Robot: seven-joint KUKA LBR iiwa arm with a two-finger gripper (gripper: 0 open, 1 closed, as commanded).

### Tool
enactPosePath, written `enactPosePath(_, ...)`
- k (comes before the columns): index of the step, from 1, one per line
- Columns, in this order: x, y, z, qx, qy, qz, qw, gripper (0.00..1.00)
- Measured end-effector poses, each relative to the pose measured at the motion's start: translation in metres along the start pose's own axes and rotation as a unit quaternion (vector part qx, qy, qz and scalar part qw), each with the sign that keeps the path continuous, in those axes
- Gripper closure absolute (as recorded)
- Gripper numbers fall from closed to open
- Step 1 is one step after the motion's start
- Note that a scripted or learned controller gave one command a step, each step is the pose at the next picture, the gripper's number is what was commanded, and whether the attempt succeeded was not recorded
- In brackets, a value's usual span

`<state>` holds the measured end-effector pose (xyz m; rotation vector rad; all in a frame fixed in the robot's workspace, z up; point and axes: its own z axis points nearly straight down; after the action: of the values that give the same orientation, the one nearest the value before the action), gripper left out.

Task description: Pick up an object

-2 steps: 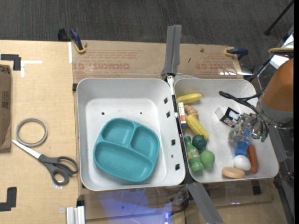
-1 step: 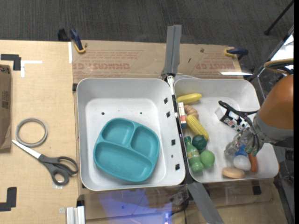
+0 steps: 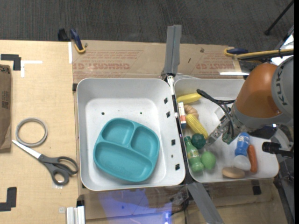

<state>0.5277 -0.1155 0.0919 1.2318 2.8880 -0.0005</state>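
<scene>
Gripper low inside right bin, near its middle; finger state: cannot tell, nothing visibly held. Candidate objects crowd bin's left wall: yellow banana at far end, corn cob, dark green ball, light green ball. Blue-and-white bottle and orange carrot near right edge. Advice: choose isolated target, centre above it, descend straight, avoid nudging neighbours against wall. Left bin carries teal divided plate.

Teal plate in left bin

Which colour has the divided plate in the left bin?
The divided plate is teal, a blue-green, seen plainly in the camera view.
</scene>
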Motion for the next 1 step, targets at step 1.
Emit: enactPosePath(1,0.0890,0.0753,-0.1285,0.000,0.000,0.093,0.9956,1.00)
